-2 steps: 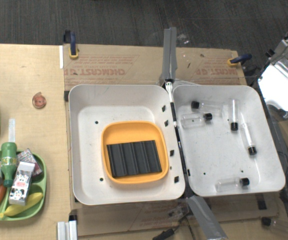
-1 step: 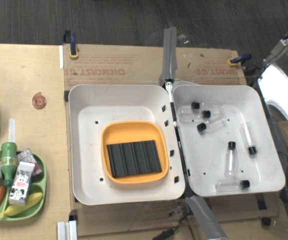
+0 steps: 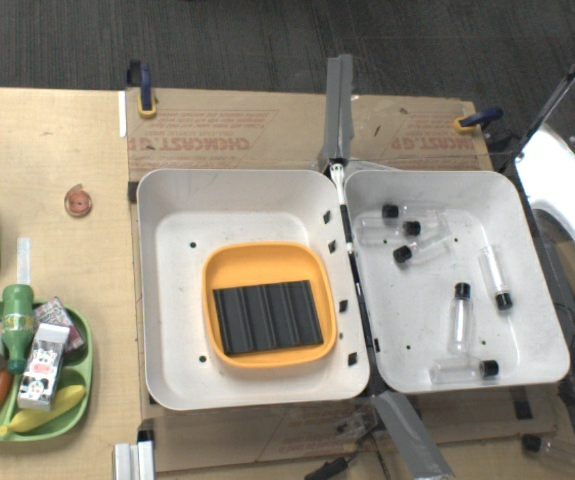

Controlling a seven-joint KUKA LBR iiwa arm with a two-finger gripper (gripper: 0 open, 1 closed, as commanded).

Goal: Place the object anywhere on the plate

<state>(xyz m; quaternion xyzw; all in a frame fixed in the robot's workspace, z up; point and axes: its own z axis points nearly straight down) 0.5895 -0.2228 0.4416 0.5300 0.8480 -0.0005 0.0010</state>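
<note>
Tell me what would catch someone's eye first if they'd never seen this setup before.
Most likely the orange plate in the left bin, with a dark ribbed block lying on it. Next, the clear vials with black caps scattered across the right bin. Off on the wooden bench at far left, a green tray crowded with toy food adds a splash of colour.

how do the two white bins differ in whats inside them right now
The left bin holds one orange plate with a dark ribbed block on it; the right bin holds several small clear vials with black caps, scattered loose. The left bin's load sits centred; the right bin's vials point different ways. Both bins are shallow, white and roughly the same size.
</note>
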